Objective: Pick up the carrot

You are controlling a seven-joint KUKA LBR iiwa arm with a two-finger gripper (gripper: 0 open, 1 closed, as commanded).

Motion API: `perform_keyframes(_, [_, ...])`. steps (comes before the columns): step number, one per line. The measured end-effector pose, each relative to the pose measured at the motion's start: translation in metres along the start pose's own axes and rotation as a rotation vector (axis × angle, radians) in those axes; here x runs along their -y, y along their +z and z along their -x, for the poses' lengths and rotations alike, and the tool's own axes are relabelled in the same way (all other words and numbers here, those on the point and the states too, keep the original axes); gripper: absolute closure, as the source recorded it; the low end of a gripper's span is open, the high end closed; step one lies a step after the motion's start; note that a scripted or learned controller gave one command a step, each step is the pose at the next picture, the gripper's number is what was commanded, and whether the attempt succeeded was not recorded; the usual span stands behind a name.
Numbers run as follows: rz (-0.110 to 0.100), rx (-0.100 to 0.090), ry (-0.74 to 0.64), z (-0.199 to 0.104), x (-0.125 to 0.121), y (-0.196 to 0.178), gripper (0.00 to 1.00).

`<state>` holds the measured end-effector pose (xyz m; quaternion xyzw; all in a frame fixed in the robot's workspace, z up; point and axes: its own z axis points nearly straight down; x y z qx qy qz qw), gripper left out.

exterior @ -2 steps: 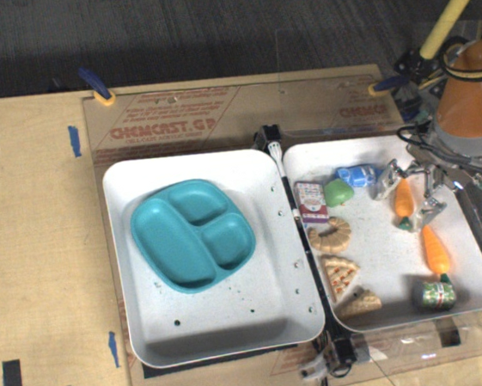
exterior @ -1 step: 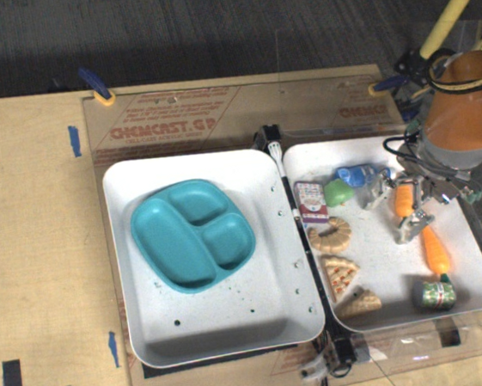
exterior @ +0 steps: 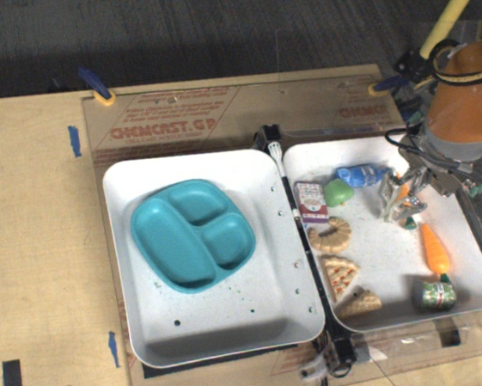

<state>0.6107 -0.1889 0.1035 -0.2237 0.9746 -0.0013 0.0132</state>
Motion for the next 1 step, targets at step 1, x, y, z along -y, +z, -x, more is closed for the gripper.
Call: perform_keyframes(1, [0.001, -0.001, 0.000, -0.0003, -0.0004, 0.0009, 0.00])
